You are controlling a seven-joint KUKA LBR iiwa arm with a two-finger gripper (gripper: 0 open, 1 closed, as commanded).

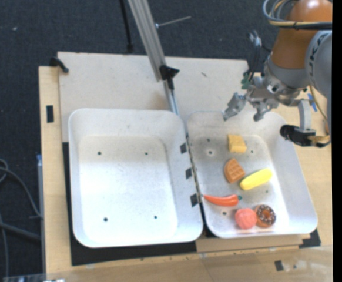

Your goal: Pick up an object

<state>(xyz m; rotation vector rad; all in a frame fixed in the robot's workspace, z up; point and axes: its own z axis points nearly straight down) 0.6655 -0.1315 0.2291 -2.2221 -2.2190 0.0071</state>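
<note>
My gripper (245, 110) hangs above the far edge of the right bin (291, 169), open, with nothing between its fingers. Below it in that bin lie a yellow cheese block (237, 143), a brown waffle (234, 171), a yellow corn cob (256, 179), a red-orange chili pepper (221, 200), a pink-red round fruit (246, 218) and a chocolate doughnut (265, 215). The cheese block is the nearest to the gripper, a little toward the front of it.
The left bin (130, 178) stands beside the right one. A slanted aluminium pole (150, 37) rises from a black clamp near the bins' far junction. The arm's orange band (297, 34) is at the upper right.
</note>
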